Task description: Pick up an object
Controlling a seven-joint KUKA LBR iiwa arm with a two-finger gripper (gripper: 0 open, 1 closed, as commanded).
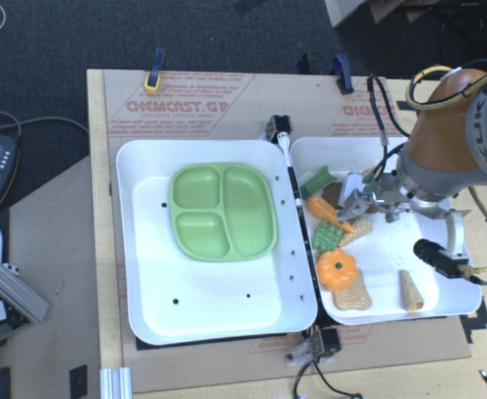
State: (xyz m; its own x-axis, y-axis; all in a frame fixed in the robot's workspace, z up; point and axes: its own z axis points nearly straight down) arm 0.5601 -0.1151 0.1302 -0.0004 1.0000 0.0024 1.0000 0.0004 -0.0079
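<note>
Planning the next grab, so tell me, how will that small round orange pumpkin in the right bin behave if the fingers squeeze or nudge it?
The small round orange pumpkin looks rounded and smooth, so it may slip from a pinch or roll when nudged. It lies against a flat tan cracker, which could shift with it. It looks like a toy, so probably light.

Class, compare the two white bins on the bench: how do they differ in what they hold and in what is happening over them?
The left bin holds one green divided plate; the right bin holds several small toy foods, among them an orange pumpkin and a carrot. The arm's gripper is down in the right bin, not over the left bin. Both are shallow, white and set side by side.
</note>
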